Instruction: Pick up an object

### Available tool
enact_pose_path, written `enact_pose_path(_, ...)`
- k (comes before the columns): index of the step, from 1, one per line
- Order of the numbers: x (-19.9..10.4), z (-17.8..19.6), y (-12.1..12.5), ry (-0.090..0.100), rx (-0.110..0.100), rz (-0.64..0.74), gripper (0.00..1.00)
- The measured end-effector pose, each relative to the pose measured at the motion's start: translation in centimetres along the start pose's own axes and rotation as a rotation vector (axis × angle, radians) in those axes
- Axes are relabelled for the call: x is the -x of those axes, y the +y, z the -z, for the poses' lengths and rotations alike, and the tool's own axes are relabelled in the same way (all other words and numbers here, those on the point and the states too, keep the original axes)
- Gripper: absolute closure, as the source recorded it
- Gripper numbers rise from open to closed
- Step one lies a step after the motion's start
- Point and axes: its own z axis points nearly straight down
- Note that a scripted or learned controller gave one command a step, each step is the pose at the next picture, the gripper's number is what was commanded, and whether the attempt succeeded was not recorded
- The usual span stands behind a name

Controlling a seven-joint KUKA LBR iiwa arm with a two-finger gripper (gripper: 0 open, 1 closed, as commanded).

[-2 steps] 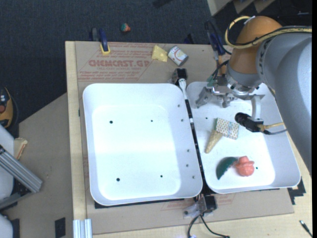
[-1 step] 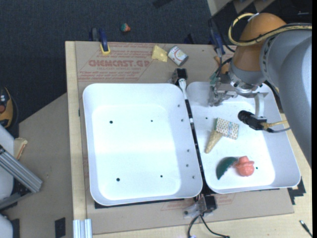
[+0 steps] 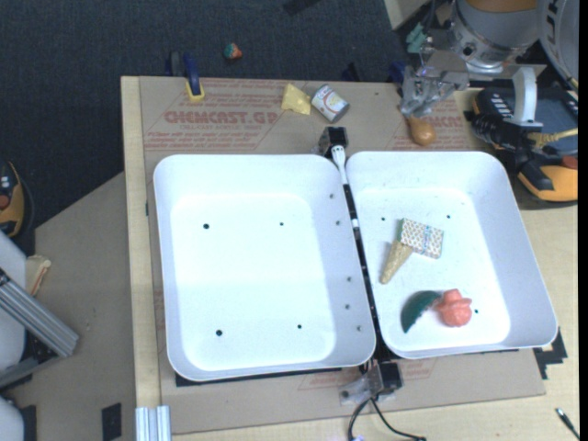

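Near right corner of the right bin [image 3: 514, 200]: a pink-red toy radish [image 3: 454, 309] with a dark green leaf [image 3: 418, 309] attached on its left. It looks like light moulded plastic or rubber, stiff, probably a little slick. Judged best grasp: across the rounded red body, since the leaf is thin and tapering and would likely slip.

Just beyond it, mid-bin: a toy ice-cream cone [image 3: 397, 261], tan and tapered, with a checked blue-white block [image 3: 423, 237] at its far end. Likely light and rigid. The narrow cone suits a two-finger pinch across its width; the flat block lies low against the floor.

Left bin [image 3: 170, 246]: no loose objects seen, a few small dark dots on the floor.

Beyond the bins, on the brown board [image 3: 147, 136]: a yellow piece [image 3: 296, 100], a small boxed item [image 3: 330, 103], a tan rounded object [image 3: 422, 131].

Gripper [image 3: 423, 95] hangs at far right, above the tan object and outside the bins. Finger opening: cannot tell; nothing visibly held.
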Motion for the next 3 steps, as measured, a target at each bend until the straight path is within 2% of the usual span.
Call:
enact_pose_path(1,-10.9,-9.8,-2.5,0.004,-0.033,0.004,1.00)
enact_pose_path(2,-12.4,-13.8,-0.5,0.000,-0.026,-0.004,1.00)
enact_pose_path(3,-21.5,-13.2,-0.6,0.004,-0.019,0.002,1.00)
